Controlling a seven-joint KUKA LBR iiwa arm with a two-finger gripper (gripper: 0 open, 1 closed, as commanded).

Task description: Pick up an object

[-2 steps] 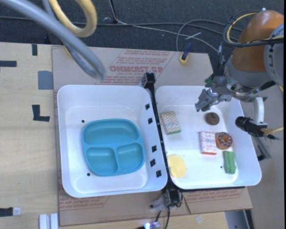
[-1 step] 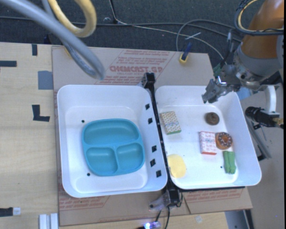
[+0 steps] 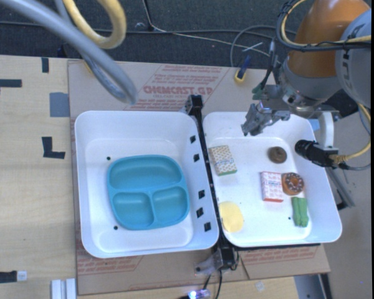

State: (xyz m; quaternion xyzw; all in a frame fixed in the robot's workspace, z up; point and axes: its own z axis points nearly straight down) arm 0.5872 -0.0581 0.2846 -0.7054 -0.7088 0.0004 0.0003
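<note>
**Six small items in right bin, gripper above its far edge**

Two white bins sit side by side on a cardboard sheet printed in red; "CHEMCAST" is partly readable, the rest too small. Left bin carries a blue divided tray near its centre.

Right bin contents: patterned packet by the left wall; yellow round piece in the near-left corner; brown disc toward the right side; red-and-white box, print unreadable, with a sprinkled doughnut touching its right edge; green piece near the right wall, just below the doughnut.

Gripper hangs over the far edge of the right bin, apart from every item. Finger spacing: cannot tell. Nothing visible between the fingers.
</note>
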